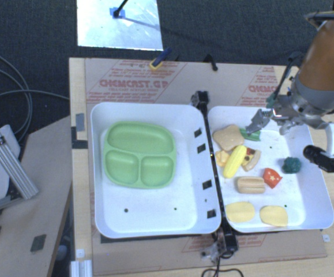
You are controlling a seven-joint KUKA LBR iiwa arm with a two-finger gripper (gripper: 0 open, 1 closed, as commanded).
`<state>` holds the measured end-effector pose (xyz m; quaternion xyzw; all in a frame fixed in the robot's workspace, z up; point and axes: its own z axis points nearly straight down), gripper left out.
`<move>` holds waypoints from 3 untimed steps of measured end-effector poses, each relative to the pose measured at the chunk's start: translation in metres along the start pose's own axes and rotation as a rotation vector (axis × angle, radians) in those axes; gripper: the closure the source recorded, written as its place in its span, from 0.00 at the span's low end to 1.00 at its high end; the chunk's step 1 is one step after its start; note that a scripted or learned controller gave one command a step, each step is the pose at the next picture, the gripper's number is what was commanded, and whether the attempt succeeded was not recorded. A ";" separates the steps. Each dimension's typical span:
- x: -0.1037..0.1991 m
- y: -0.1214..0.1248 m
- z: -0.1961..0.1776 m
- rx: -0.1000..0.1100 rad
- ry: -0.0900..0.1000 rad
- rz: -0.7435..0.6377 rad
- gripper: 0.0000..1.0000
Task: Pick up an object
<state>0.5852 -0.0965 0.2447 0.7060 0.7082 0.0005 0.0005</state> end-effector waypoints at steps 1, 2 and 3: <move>-0.005 -0.028 0.167 0.004 0.000 0.003 0.00; -0.005 -0.024 0.148 -0.004 0.000 0.003 1.00; 0.071 0.016 0.052 -0.012 0.002 -0.009 1.00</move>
